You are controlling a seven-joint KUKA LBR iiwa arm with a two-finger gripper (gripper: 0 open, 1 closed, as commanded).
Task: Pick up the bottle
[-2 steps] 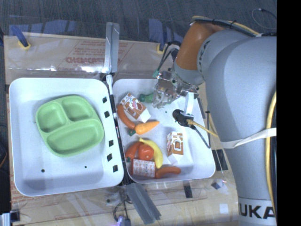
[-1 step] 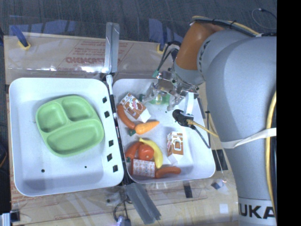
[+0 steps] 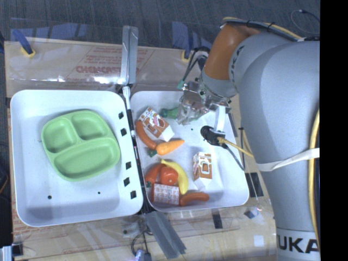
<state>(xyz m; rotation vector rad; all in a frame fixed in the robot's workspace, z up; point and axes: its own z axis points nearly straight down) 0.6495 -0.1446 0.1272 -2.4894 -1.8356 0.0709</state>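
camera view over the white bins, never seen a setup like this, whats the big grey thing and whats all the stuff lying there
The big grey shape on the right is a robot arm with an orange band above its wrist. One fixed camera looks down on it at a slant. At the arm's end is its tool, low over the back of the right bin; nothing can be seen between its fingers. Just beside it lies something small and green, possibly the bottle it should pick up, but too hidden to be sure. The right bin holds toy food: a carrot, a banana, a sausage and small cartons. The left bin holds a green divided plate.
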